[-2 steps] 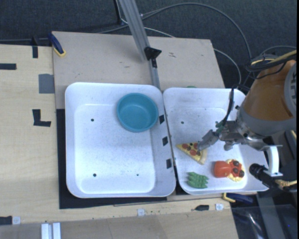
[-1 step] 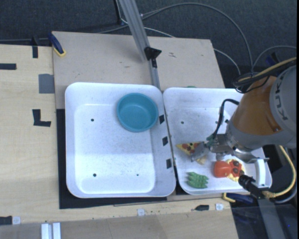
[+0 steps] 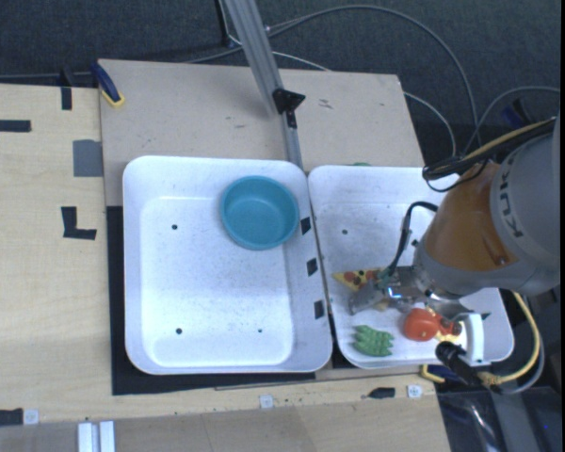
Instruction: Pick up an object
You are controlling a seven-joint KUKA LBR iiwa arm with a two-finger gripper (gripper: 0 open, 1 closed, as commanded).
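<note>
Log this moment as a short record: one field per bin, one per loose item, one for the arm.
left bin: holds a blue bowl near its top right corner
right bin: holds the small items; arm reaches in from the right
yellow and red toy: mid bin, beside the gripper
green toy: near the bottom rim
red ball: right of the green toy
arm: low over the right bin

We see a teal bowl in one speckled white bin, green and orange-red toys in the other.
</note>
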